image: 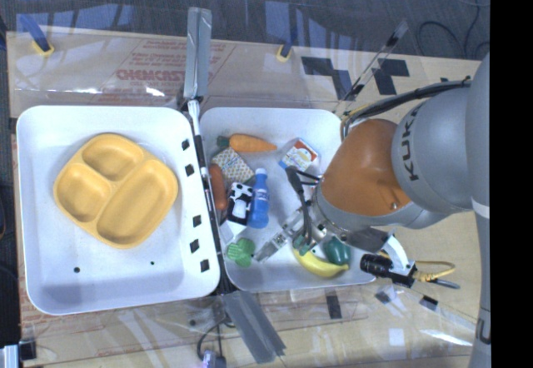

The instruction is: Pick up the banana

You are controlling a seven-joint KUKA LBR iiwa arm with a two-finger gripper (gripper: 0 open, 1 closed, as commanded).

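The yellow banana lies at the front of the right bin, close to the near wall and touching a dark green object. My gripper hangs low over the bin just left of the banana and slightly behind it. The orange wrist band and grey arm cover the bin's right side. Nothing is visibly held. Part of the banana is hidden under the wrist.
The right bin also holds a carrot, a blue bottle, a white and red packet, a green toy, a brown sausage and a checkered item. A yellow divided plate lies in the left bin.
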